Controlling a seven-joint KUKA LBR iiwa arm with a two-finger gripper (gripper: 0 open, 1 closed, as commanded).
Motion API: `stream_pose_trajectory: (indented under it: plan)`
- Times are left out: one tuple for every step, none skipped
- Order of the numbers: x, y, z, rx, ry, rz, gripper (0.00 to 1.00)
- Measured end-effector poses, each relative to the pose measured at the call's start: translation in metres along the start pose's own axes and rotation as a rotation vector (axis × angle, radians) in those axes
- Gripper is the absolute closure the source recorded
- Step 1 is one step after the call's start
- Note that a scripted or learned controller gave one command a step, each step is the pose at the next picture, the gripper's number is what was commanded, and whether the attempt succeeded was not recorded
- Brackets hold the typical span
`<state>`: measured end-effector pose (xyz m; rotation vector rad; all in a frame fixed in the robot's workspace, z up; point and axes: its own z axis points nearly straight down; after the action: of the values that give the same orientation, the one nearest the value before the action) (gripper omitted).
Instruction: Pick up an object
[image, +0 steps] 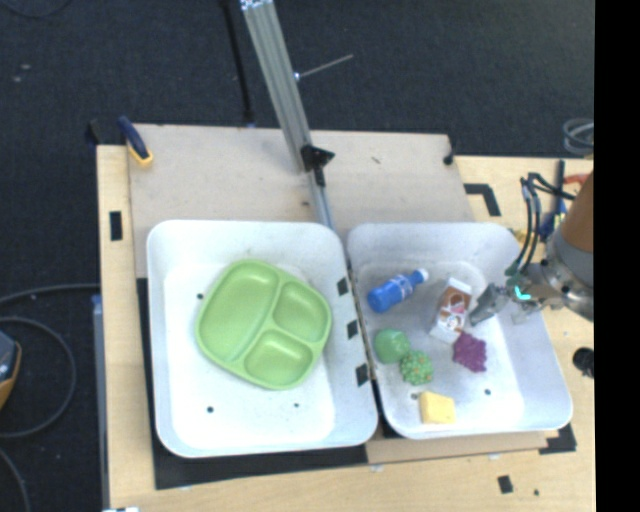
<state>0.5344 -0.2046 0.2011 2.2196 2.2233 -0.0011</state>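
The right bin (535, 395) holds several small objects. A blue bottle (395, 289) lies at its upper left. A small white and brown carton (452, 308) stands near the middle. Below it lies a purple lump (469, 351). A green ball (391, 346) and a bumpy green piece (417, 368) sit to the left, and a yellow block (436, 407) lies near the front. My gripper (487, 304) hangs low over the bin, just right of the carton and above the purple lump. Nothing shows in its grasp.
The left bin (170, 400) holds a green divided plate (264, 323). A slanted metal pole (285, 90) rises behind the bins, ending at a black clamp (316, 158). Cables (540, 200) hang beside the arm at the right.
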Motion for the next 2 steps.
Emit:
stream_pose_trajectory:
  plan:
    - [0.000,0.001,-0.001,-0.002,0.000,0.000,0.00]
    - [-0.001,0.008,0.045,0.001,0.000,0.000,0.00]
